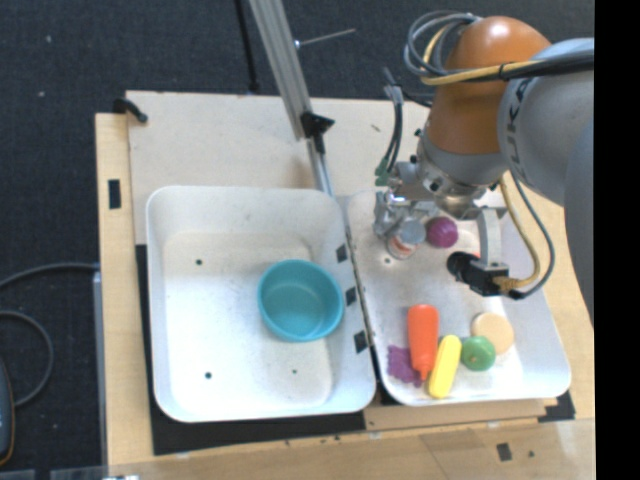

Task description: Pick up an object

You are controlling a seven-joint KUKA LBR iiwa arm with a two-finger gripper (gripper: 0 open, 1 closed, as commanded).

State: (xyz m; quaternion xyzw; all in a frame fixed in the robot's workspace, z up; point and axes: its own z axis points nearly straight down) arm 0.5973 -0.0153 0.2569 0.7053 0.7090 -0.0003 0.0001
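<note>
My gripper [399, 226] hangs low over the far left part of the right bin [545, 368]. Right under it lies a small pale and reddish object [404, 245], partly hidden by the gripper. A purple ball [442, 232] sits just to the gripper's right, close beside it. Whether either one is touched, I cannot tell. Nearer the front of this bin lie an orange carrot-shaped piece [422, 332], a yellow piece [445, 365], a green ball [478, 353], a tan round piece [494, 331] and a purple piece [401, 365].
The left bin [190, 268] holds a blue bowl [300, 300] near its right wall. A metal pole [285, 68] slants up behind the bins. A black cable end [478, 273] hangs from the arm over the right bin's middle.
</note>
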